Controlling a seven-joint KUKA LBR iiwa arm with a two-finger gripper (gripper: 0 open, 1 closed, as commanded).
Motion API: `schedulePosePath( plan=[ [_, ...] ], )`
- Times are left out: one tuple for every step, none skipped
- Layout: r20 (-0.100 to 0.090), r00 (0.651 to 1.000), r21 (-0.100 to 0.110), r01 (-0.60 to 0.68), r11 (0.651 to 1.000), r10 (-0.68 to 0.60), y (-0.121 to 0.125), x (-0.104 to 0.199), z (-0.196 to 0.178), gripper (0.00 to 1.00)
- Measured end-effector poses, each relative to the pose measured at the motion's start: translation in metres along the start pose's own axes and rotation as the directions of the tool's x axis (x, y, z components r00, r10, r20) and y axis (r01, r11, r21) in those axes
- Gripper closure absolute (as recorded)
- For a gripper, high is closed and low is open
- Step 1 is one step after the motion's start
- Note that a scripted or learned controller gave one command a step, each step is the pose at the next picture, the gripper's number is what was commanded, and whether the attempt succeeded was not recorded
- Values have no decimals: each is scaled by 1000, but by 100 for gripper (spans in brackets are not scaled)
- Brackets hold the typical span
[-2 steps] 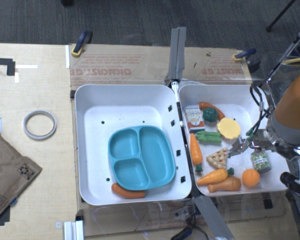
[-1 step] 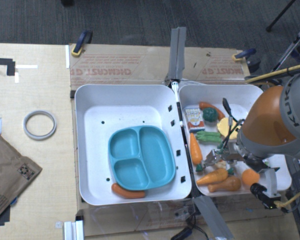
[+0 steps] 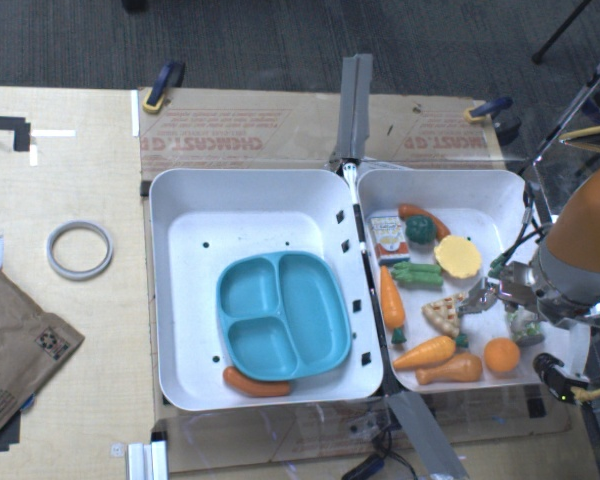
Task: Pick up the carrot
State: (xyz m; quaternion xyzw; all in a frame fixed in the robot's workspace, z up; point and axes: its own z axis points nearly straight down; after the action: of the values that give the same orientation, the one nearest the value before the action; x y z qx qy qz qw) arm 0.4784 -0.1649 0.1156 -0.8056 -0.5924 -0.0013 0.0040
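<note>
While the smooth tapered carrot lies free, the metal end effector hangs spread beside it

A teal divided plate is set in the left bin, with a sausage beside it. A tape ring is laid on the bench.

The arm is cut off by the right edge. The end effector is small and blurred, so its state is unclear. The sausage is partly hidden under the blue plate. The cardboard box leaves the left edge.
</note>
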Motion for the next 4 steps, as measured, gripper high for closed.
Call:
schedulePosePath(
  plan=[
    [7,984,1,180,984,-180,-22,65,26,0],
    [8,984,2,176,984,-176,-22,63,17,100],
    [8,984,2,176,984,-176,-22,63,17,0],
    [7,974,1,227,974,-227,-22,65,25,0]
  ],
)
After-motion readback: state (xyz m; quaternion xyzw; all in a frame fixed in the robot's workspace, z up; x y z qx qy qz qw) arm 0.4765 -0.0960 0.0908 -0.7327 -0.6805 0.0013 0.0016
